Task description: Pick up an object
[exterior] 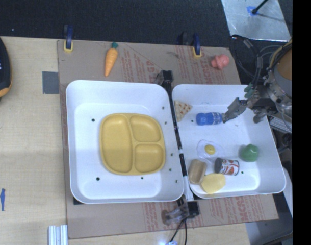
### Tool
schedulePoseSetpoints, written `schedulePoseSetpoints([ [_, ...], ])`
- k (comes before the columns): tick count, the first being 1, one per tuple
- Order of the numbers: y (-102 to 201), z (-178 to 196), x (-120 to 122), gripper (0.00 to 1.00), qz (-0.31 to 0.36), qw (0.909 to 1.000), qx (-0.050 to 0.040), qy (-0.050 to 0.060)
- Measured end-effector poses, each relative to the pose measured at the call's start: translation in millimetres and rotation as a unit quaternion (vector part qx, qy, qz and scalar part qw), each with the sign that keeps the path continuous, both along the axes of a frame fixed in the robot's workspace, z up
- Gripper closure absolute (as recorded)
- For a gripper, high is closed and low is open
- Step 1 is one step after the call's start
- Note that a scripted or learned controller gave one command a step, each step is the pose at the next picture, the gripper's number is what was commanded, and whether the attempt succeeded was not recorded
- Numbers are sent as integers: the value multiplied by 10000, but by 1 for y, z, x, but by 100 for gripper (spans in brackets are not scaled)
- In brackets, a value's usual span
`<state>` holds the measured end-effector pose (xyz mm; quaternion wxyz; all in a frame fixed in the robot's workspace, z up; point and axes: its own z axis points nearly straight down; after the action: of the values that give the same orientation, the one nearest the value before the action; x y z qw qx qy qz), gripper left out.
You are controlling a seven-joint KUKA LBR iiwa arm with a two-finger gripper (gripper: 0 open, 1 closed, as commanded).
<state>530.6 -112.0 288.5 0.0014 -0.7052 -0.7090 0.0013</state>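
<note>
My gripper hangs over the upper right of the right bin, with the arm coming in from the right. Its two dark fingers are spread apart and hold nothing. The left fingertip is just right of a blue bottle lying on its side. Lower in the same bin lie a green round object, a small red and white can, a yellow lemon shape, a tan block, and a clear lid with a yellow spot. A checkered cracker sits at the bin's upper left.
The left bin holds a yellow divided plate. On the bench behind the bins lie a toy carrot and a pink lump. Blue clamps hold the cardboard mat at the back edge.
</note>
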Motion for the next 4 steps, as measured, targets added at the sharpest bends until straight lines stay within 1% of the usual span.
schedulePoseSetpoints([
  [1,19,-165,26,0,16,10000,7,49],
  [2,-28,-198,104,0,-4,10000,-11,-31],
  [3,-48,-196,127,0,-7,10000,-6,-22],
  [4,-79,-197,124,0,-15,10000,46,44],
])
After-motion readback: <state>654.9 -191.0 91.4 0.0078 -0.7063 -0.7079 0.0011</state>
